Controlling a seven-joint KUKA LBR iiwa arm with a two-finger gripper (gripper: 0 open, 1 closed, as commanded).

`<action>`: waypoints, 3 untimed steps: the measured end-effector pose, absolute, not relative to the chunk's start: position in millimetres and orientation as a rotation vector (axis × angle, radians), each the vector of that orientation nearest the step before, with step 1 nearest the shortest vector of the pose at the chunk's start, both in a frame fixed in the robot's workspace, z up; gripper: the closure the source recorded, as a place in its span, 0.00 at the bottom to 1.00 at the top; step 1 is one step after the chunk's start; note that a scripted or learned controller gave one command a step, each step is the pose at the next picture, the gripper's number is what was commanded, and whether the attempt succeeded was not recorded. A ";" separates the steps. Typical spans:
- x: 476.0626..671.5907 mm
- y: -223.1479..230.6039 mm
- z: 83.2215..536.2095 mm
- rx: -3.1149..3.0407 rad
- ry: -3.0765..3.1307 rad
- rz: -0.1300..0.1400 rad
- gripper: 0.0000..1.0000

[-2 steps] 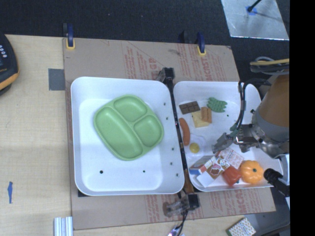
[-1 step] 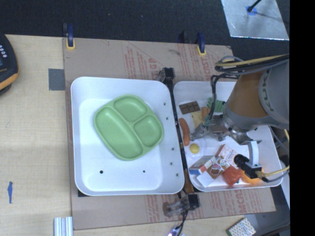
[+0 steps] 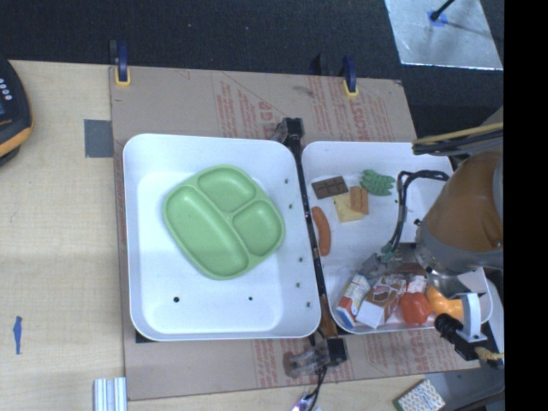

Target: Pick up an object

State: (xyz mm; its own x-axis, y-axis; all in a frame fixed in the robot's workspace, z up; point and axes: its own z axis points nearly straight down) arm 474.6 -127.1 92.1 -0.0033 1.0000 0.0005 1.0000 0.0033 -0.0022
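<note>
My gripper (image 3: 390, 274) reaches down into the near part of the right bin (image 3: 385, 157), over a cluster of small items. Under it lie a white and red carton (image 3: 355, 300), a red tomato-like piece (image 3: 413, 309) and an orange piece (image 3: 438, 301). Farther back in the same bin are a brown chocolate bar (image 3: 329, 187), a yellow and orange cheese block (image 3: 351, 204), a green leafy toy (image 3: 377, 181) and a sausage (image 3: 322, 230) along the left wall. The arm's body hides the fingertips.
The left bin (image 3: 145, 306) holds a green divided plate (image 3: 224, 221). Both bins rest on a cardboard sheet clamped to the bench. A phone-like device (image 3: 10, 110) lies at the far left edge. The orange-banded wrist (image 3: 467, 208) covers the right bin's right side.
</note>
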 end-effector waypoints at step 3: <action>575.1 -114.0 88.7 -2.215 -2.223 0.006 1.00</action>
State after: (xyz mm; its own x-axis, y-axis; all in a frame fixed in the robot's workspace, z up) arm 575.1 -114.0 88.7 -0.0039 1.0000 -0.0001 1.0000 0.0039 -0.0049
